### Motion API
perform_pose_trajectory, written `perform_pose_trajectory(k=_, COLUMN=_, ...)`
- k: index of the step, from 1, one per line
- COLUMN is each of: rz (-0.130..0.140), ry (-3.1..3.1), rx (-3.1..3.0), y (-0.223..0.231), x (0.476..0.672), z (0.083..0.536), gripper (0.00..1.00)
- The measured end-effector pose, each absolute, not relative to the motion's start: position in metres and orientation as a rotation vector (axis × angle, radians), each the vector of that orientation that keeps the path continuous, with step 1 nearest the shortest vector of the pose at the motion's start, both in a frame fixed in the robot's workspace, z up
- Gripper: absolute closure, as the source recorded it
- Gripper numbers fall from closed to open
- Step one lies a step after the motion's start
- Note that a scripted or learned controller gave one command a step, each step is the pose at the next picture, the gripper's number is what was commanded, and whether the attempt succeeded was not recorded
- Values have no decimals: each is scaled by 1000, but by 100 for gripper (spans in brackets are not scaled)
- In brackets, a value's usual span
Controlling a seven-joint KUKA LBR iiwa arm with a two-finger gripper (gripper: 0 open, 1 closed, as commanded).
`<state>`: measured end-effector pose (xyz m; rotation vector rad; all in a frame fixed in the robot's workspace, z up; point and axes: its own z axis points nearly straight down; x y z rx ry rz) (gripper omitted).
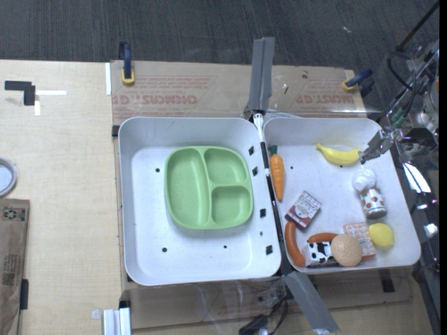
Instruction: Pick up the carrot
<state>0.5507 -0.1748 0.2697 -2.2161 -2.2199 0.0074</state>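
Carrot point(277, 176) lay in the right bin point(408, 208), against its left wall, orange with a green top. A small box point(303, 210) was just beside it, a sausage point(292, 245) below. The gripper point(370, 150) touched a banana point(337, 154); whether its jaws were apart I cannot tell.

orange carrot point(277, 176), right bin's left edge

Beyond my table point(56, 145) the floor point(174, 12) is dark grey carpet with a fine ribbed weave. The tabletop is pale wood, with a sheet of printed brown cardboard point(188, 93) clamped along its far edge by a blue-and-yellow clamp point(126, 65) and another clamp point(357, 82). A tape roll point(5, 179) lies at my table's left edge. Light is even and soft.
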Motion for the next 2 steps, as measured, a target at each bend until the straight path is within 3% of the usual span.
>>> perform_pose_trajectory(k=1, rz=7, ry=-2264, rx=-2169, y=-111, x=583, z=107, gripper=0)
perform_pose_trajectory(k=2, rz=-6, ry=-2205, rx=-2240, y=-101, x=480, z=93, gripper=0)
